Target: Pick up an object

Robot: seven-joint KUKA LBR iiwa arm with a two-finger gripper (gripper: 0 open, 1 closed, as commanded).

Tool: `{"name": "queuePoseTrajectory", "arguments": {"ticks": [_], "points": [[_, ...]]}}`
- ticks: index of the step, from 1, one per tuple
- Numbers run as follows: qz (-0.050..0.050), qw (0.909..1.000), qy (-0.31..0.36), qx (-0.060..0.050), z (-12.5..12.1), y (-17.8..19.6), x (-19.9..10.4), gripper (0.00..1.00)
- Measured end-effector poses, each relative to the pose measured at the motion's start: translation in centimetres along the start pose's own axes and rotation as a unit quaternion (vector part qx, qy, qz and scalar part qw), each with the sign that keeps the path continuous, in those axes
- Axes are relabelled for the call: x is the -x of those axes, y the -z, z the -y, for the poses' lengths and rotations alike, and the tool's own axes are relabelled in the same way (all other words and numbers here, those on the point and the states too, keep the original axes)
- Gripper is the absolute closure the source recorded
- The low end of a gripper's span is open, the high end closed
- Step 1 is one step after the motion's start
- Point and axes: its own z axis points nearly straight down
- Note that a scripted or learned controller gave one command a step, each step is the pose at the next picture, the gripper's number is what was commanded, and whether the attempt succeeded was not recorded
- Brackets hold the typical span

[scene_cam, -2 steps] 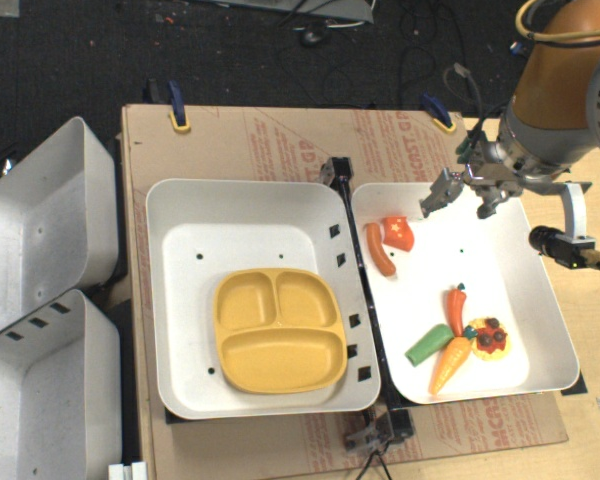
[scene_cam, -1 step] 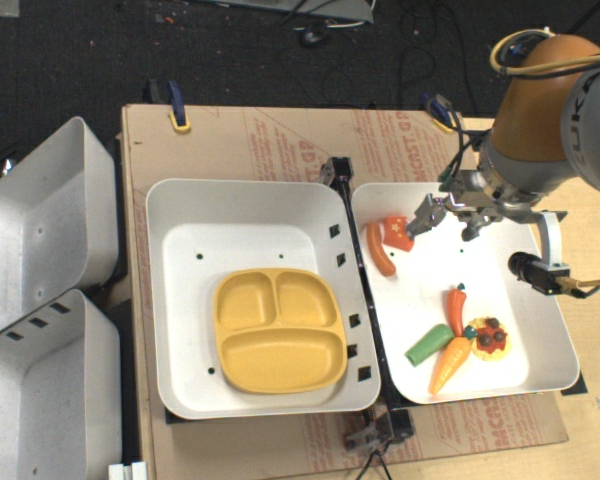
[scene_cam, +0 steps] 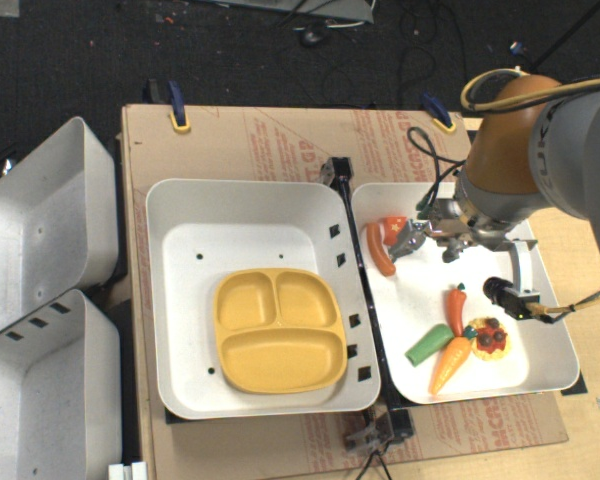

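The right bin holds several toy foods. A red sausage-shaped piece lies at its left wall beside a red and white piece. A small red chili, a green cucumber, an orange carrot and a yellow piece topped with red berries lie toward the front. My gripper hangs over the back of this bin, just right of the red sausage piece. Its fingers stand apart with only white bin floor between them.
The left bin carries a yellow divided plate. A black divider runs between the bins. Black cables and a black fitting trail from the wrist over the right bin. White containers stand at far left.
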Motion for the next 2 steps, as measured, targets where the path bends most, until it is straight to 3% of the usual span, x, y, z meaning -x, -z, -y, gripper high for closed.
{"name": "queuePoseTrajectory", "arguments": {"ticks": [1, 2], "points": [[0.0, 1.0, 0.0, 0.001, 0.1, -5.4, -0.1, 0.0], [0.001, 1.0, 0.0, 0.003, -0.1, -4.0, 0.0, 1.0]]}}
